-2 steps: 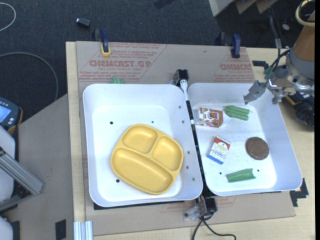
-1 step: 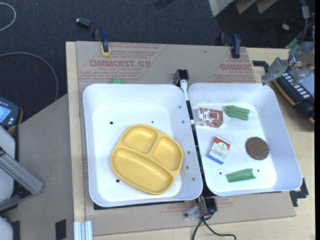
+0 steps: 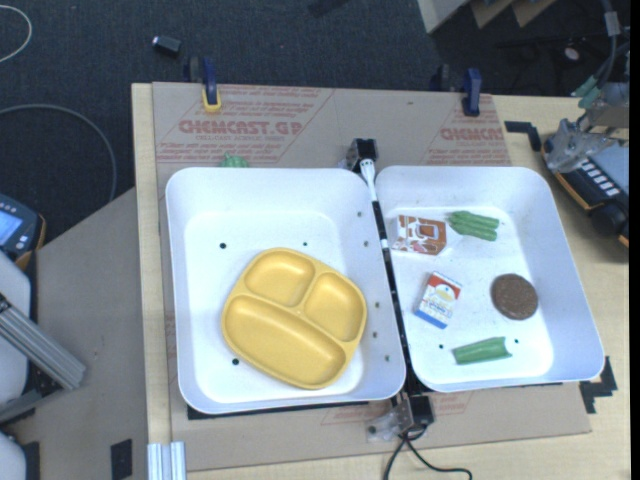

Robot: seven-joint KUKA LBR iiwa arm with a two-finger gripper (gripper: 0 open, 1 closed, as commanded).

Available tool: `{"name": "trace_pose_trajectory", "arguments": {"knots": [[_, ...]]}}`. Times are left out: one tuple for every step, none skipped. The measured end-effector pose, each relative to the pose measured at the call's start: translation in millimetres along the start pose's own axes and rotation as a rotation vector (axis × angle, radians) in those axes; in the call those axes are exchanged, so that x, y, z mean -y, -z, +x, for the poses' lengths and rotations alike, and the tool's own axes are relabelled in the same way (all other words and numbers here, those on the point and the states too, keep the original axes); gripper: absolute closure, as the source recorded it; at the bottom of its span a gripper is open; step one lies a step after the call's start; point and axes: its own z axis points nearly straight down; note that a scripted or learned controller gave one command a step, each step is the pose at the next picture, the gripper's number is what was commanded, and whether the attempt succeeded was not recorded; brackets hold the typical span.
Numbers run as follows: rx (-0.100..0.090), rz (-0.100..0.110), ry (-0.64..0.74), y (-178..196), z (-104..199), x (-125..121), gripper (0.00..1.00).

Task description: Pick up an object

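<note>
Yellow plastic makes up the first thing we meet: a three-compartment dinner tray (image 3: pixel 295 316) lying flat in the left shallow white bin (image 3: pixel 180 268), toward six o'clock of its floor and turned slightly askew. Both bins sit on a brown cardboard sheet (image 3: pixel 300 118) printed with red lettering, which is held at twelve o'clock by two blue clamps (image 3: pixel 209 78).

Moving across the seam into the right shallow white bin (image 3: pixel 572 268), we find the loose objects available for picking. A flat red-and-white printed packet (image 3: pixel 420 233) lies at about eleven o'clock. Just beside it, at twelve o'clock, rests a green pod-shaped toy vegetable (image 3: pixel 473 225). Near the bin's centre, leaning toward eight o'clock, lies a small red, white and blue carton (image 3: pixel 437 300). At three o'clock from that carton, apart from it, lies a brown round disc (image 3: pixel 514 296). A second green pod (image 3: pixel 480 349) lies at six o'clock, between carton and disc but lower.
</note>
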Motion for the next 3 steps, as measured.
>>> {"name": "trace_pose_trajectory", "arguments": {"knots": [[-0.003, 0.000, -0.001, 61, 19, 68, 1.00], [-0.002, -0.005, 0.002, 128, 51, 105, 1.00], [-0.007, 0.021, -0.002, 0, 77, 118, 1.00]]}}
